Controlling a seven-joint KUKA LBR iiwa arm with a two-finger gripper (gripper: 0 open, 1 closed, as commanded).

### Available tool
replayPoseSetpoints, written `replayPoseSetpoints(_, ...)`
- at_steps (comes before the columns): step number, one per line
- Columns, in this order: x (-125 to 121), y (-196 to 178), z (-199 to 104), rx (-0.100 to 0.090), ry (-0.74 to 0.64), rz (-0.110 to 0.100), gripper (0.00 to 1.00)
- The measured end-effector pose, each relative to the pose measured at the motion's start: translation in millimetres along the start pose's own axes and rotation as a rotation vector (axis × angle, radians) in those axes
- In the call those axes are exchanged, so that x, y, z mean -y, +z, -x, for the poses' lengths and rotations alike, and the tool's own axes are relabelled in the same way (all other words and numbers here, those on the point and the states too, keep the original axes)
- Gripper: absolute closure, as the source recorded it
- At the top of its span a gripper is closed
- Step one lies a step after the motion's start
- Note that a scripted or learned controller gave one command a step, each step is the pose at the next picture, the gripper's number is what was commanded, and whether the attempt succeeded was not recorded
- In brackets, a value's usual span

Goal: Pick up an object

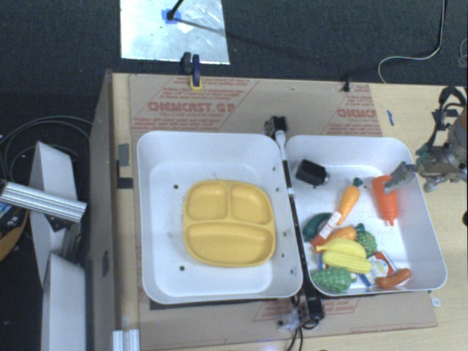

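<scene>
The right bin [420,218] holds a pile of toy food. An orange-red bottle [385,198] lies near its right wall, with a carrot [349,198] to its left. Toward the front lie a yellow corn cob [345,255], green vegetables [331,278] and a red sausage [395,276]. A black block [310,172] sits at the back left. My gripper [414,180] hangs over the bin's right rim, just right of the bottle's top. It is open, with nothing between its fingers; one fingertip [398,175] is close to the bottle.
The left bin [157,196] holds a yellow divided plate [229,221]. A black divider rail [289,196] runs between the bins. Cardboard [219,101] lines the bench behind them, and cables [424,50] trail at the back right.
</scene>
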State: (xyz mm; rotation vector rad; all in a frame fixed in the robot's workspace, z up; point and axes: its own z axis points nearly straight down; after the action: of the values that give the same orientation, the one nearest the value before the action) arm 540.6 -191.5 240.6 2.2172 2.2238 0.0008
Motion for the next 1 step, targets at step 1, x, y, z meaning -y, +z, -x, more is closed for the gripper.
replayPoseSetpoints(1,-24.3,94.0,-55.1,-0.001,0.0,-0.002,0.0)
